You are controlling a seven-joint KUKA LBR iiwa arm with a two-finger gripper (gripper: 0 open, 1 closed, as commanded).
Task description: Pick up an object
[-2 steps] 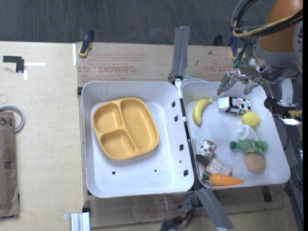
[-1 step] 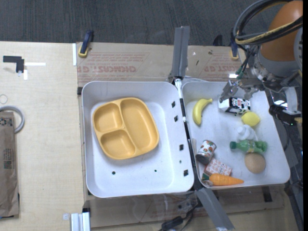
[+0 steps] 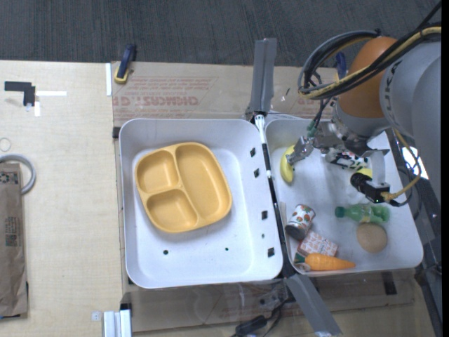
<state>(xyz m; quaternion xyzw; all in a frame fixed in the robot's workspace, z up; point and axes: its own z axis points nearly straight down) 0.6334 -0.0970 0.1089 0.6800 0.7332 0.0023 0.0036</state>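
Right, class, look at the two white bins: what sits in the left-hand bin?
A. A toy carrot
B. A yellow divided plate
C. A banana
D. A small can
B: the yellow divided plate lies alone in the left bin, while the carrot, can and banana are in the right bin.

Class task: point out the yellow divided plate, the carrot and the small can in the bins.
yellow divided plate [image 3: 184, 186], camera view, on the ridge between compartments.
carrot [image 3: 328, 262], camera view, mid-body.
small can [image 3: 301, 220], camera view, on its printed side.
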